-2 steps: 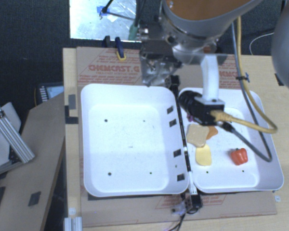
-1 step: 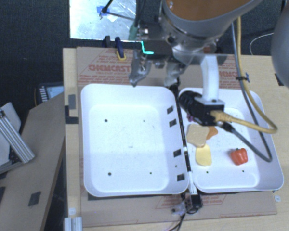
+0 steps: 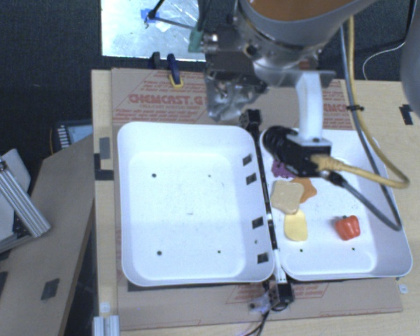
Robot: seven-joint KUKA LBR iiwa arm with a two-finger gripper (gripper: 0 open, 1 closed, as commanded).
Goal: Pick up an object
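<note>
Right bin (image 3: 385,254), near end: yellow piece (image 3: 295,227) at 7 o'clock, red pepper (image 3: 347,227) at 5 o'clock. They lie well apart, so either looks a clean pick.
Next: tan slice (image 3: 287,197) just beyond the yellow piece, overlapping an orange piece (image 3: 309,187). Crowded, and I judge it the poorer choice.
Beyond: purple scrap (image 3: 279,168) at 10 o'clock.
Farthest: my gripper (image 3: 227,103), over the left bin's (image 3: 189,208) far rim at 1 o'clock. Spread or pressed together, I cannot tell. Nothing is lifted yet.

Tan slice (image 3: 287,197), yellow lump (image 3: 296,226) just beside it, red pepper (image 3: 347,227) apart — all in the right bin (image 3: 378,261)
</note>
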